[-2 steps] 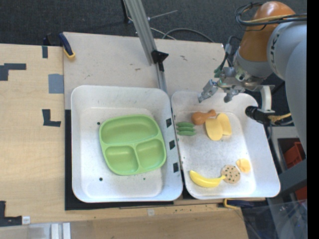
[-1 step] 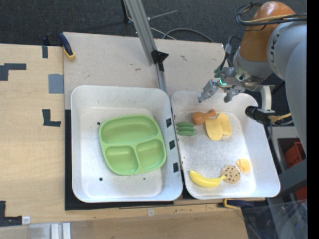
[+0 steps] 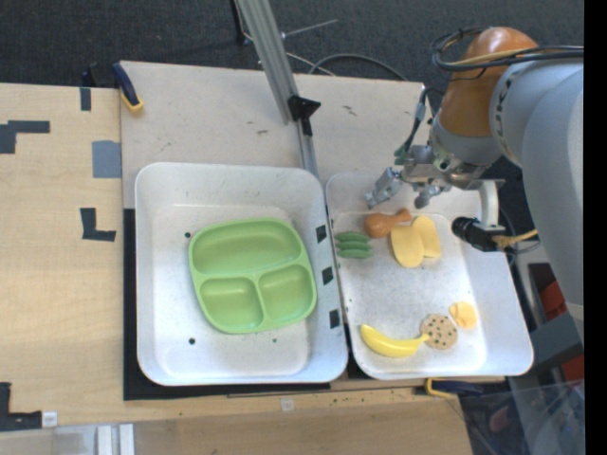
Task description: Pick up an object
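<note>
Hovering gripper (image 3: 406, 190) with fingers spread, nothing between them, above right bin (image 3: 493, 349); orange piece (image 3: 383, 224) lying just below, likely target since closest and uncovered.

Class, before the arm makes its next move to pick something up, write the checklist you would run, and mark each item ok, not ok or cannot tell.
1. Tool over the right bin, where the items lie: ok.
2. Nothing between the tool's fingers: ok.
3. Target close by: orange piece just below the tool: ok.
4. Room around target: it touches the yellow piece, so a neighbour may be nudged: not ok.
5. Green pods apart from the orange piece: ok.
6. Finger opening wide enough for the orange piece: cannot tell.
</note>
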### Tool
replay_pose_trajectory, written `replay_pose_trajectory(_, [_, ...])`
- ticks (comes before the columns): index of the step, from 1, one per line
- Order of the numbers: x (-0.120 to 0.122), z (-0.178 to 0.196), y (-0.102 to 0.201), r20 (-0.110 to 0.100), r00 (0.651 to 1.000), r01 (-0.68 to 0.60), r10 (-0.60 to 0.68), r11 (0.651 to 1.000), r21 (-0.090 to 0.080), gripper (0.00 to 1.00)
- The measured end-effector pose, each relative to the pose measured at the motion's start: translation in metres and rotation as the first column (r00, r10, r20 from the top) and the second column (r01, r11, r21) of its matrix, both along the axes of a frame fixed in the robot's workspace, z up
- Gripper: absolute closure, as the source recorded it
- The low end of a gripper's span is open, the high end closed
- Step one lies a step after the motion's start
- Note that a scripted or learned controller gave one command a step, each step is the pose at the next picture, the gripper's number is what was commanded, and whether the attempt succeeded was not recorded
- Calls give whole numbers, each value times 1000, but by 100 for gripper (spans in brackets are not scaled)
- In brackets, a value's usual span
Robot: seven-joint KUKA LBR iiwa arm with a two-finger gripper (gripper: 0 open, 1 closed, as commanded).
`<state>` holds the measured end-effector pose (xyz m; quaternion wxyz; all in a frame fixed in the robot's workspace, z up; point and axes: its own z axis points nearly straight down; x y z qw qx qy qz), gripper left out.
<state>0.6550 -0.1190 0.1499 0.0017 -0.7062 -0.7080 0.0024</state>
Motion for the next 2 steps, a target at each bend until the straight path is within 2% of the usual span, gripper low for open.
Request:
replay_pose_trajectory(1, [6,-58,-4,12,1000,0,0,1000,-5,0])
replay_pose_trajectory(2, [10,-55,-4,19,1000,-1,1,1000,-4,0])
